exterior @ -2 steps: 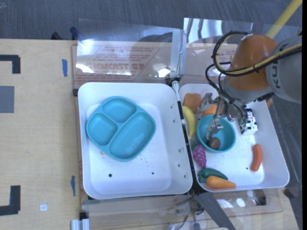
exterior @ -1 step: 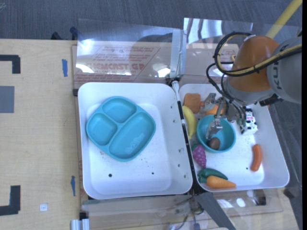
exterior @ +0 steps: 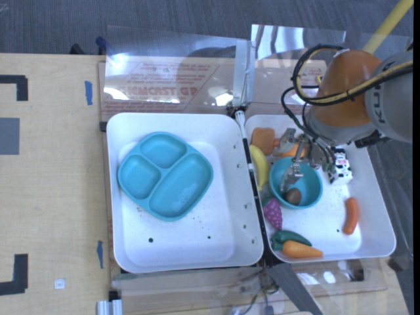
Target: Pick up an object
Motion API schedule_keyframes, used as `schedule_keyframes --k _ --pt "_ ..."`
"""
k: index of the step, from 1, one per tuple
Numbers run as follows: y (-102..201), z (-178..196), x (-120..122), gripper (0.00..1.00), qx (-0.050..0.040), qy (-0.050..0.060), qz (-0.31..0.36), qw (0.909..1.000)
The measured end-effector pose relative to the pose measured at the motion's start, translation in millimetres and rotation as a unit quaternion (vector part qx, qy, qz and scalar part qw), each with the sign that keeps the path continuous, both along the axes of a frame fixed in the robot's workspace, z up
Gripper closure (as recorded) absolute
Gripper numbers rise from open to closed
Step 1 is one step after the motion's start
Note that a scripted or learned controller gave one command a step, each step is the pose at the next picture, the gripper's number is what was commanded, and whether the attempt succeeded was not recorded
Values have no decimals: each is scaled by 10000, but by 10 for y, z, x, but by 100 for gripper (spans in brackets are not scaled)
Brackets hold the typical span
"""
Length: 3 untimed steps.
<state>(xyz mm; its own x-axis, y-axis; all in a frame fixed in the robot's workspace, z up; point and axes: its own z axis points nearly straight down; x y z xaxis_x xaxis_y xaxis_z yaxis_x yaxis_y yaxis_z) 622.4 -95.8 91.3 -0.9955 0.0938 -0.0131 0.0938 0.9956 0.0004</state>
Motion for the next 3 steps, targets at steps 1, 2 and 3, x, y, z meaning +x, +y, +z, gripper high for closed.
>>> schedule_keyframes --k 1,2,3 --pt "-46 0 6 0 9 -7 -60 10000" --pt "4 -3 58 0 -1 -10 -289 9996" --pt "-78 -9 103 0 21 9 -596 9982"
